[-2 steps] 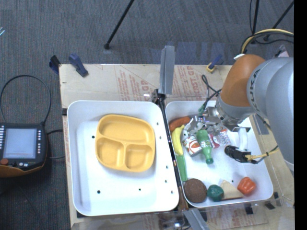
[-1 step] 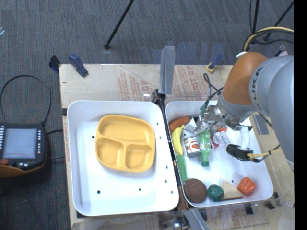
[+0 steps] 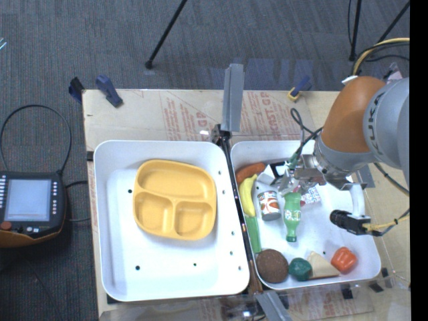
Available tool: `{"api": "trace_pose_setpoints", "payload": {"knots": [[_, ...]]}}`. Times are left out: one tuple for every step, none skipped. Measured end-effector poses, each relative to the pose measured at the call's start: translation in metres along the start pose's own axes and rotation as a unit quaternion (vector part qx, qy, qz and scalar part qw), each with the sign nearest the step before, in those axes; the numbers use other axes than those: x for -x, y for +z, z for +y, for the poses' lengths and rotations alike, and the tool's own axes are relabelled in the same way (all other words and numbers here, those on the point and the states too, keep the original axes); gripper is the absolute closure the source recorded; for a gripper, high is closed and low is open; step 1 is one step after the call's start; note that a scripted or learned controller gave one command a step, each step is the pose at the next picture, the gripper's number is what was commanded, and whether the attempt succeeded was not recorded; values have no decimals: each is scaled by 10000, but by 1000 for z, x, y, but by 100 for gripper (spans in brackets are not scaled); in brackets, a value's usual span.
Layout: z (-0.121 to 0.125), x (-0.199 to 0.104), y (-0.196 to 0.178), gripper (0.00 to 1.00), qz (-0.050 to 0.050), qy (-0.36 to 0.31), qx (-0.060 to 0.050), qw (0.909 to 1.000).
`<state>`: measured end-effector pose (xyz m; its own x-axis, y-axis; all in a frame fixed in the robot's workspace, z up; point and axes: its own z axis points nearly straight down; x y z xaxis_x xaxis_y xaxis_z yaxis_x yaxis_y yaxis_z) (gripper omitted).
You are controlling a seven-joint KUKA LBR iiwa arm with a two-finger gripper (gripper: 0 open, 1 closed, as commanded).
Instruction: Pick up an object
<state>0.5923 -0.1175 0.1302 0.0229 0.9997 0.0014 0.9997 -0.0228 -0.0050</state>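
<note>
Brown ball sits at the right bin's near edge. Above the green bottle, the claw blurs into clutter; whether it's apart or together, I cannot tell.

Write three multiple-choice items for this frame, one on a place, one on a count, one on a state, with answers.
1. Where does the yellow tray lie?
A. in the left bin
B. in the right bin
C. on the floor

2. How many compartments does the yellow tray have?
A. one
B. three
C. six

3. How does the green bottle lie?
A. upside down in the left bin
B. leaning on the tablet
C. in the right bin, just below the claw

Answers:
1. A: it sits inside the left bin.
2. B: one long section above two smaller ones.
3. C: it lies in the right bin, its upper end under the claw, beside the small can.
</note>
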Motion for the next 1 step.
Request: {"api": "trace_pose_setpoints", "payload": {"knots": [[16,-49,-79,100,1,-544,39,9985]]}}
